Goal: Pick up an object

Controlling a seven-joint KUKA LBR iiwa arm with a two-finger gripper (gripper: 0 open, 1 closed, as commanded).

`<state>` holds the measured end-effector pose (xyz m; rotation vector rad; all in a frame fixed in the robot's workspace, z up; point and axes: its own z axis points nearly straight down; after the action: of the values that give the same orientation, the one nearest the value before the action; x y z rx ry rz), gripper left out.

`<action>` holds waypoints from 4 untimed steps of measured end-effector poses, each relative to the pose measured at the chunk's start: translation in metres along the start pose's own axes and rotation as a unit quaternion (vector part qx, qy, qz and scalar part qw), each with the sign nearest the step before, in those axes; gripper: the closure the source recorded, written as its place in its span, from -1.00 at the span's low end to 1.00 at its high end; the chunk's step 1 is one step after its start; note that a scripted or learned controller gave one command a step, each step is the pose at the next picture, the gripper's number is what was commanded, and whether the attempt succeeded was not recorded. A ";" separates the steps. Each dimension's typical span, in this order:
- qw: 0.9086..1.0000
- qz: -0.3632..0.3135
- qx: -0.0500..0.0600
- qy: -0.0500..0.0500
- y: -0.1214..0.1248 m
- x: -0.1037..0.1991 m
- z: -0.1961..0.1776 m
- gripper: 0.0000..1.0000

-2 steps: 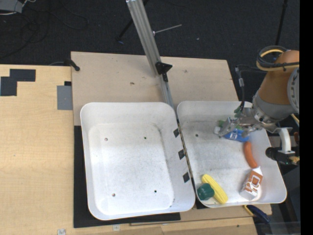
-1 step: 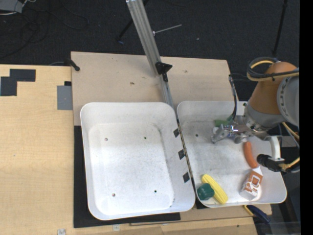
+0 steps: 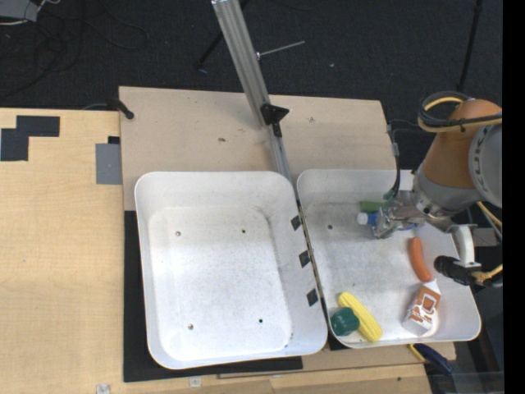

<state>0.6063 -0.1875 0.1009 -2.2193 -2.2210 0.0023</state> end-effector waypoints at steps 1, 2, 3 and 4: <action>1.000 0.001 -0.002 -0.001 0.001 -0.004 -0.043 1.00; 1.000 -0.001 -0.003 -0.001 0.001 -0.001 -0.106 1.00; 1.000 -0.002 -0.001 0.000 0.001 -0.001 -0.109 1.00; 1.000 -0.002 0.001 0.001 0.001 0.048 -0.105 1.00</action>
<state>0.6072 -0.1396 0.2062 -2.2135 -2.2229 0.0013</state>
